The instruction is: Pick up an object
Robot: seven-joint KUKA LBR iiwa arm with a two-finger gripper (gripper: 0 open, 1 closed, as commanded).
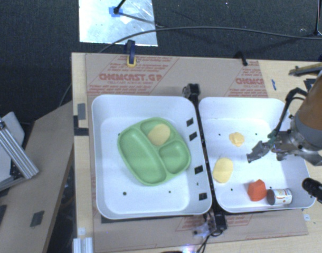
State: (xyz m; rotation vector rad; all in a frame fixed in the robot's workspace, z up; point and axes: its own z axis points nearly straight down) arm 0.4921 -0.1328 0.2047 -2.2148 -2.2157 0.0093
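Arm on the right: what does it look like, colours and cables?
The arm shows an orange band above a grey metal wrist. A thin black cable loops along its left side. The gripper is dark grey, and its fingers are too blurred to make out.

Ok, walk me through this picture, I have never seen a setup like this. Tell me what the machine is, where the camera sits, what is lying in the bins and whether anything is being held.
One camera looks down at a slant on a bench with two shallow white bins side by side. The robot arm reaches in from the right; its gripper hangs over the right bin, and nothing shows between its fingers. The left bin holds a green divided plate with a yellow piece in one compartment. In the right bin lie a small yellow piece, a larger yellow piece, an orange object and a small can on its side next to it.
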